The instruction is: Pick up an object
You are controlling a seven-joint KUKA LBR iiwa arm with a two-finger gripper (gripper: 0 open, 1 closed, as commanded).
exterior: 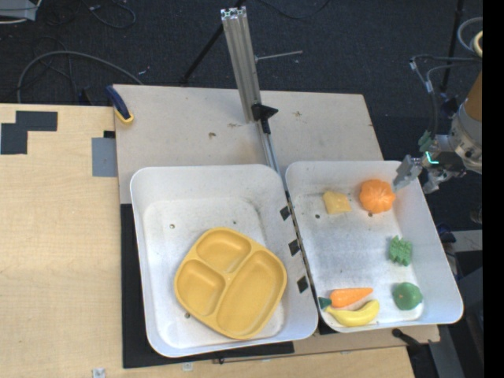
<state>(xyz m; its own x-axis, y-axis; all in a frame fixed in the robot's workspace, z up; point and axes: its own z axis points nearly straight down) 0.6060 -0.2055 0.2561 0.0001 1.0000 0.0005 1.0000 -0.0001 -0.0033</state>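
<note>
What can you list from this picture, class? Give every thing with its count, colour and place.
Bins: 2, white, side by side on the bench.
Divided plate: 1, yellow, in the left bin.
Orange: 1, orange, right bin, far end.
Pale block: 1, pale yellow, left of the orange.
Leafy toy: 1, green, right bin, right side.
Round toy: 1, green, right bin, near right corner.
Carrot: 1, orange, near edge.
Banana: 1, yellow, below the carrot.
Metal post: 1, grey, behind the bins.
Claw: 1, grey, over the right bin's far right corner.
</note>
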